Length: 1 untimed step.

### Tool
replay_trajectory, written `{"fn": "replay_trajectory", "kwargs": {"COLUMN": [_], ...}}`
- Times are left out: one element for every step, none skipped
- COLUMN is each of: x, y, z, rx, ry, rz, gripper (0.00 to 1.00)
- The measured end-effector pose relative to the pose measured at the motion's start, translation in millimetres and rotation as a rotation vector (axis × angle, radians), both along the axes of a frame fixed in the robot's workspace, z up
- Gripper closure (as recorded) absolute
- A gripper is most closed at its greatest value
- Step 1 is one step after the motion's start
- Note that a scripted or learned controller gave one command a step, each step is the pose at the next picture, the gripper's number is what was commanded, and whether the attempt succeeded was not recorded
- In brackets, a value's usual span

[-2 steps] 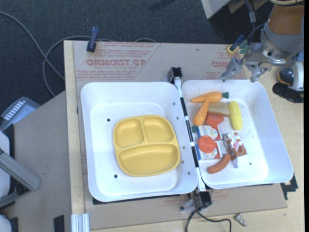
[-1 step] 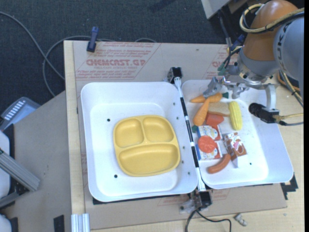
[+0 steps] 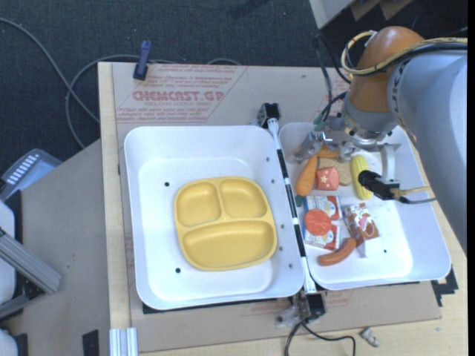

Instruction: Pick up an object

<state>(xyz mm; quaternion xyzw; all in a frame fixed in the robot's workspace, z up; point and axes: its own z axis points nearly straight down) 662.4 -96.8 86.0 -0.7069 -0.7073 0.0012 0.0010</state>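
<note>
Orange toy food is crowding the spot where your gripper (image 3: 343,148) is working, low over the far end of the right bin (image 3: 423,262). The wrist is hiding most of the tool from above, so you cannot tell whether it is open, closed or gripping anything.

Just below and to the left of the gripper a carrot (image 3: 306,175) is lying on a slant, close to the wall between the bins. Directly beneath the gripper a small red cube (image 3: 326,178) is sitting, touching or nearly touching the carrot. To the gripper's right a yellow corn cob (image 3: 361,175) is lying beside a black part of the tool. Farther toward you from the gripper, a tomato-printed packet (image 3: 320,223), a second small packet (image 3: 362,223) and a sausage (image 3: 338,253) are resting well apart from it.

Judging by position, you are settling onto the carrot or the cube. Pick one and centre on it, since these pieces are sitting tight together and a straddling grasp is likely to squeeze one out sideways. Approaching the carrot across its narrow width looks safest. Keep off the bin wall.

The left bin (image 3: 148,169), well to the gripper's left, is holding a yellow divided plate (image 3: 224,222) you are not needing.
</note>
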Motion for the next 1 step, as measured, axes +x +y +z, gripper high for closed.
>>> {"fn": "replay_trajectory", "kwargs": {"x": [-3.4], "y": [-4.9], "z": [8.5], "rx": [-0.007], "ry": [0.014], "rz": [-0.002], "gripper": [1.0]}}
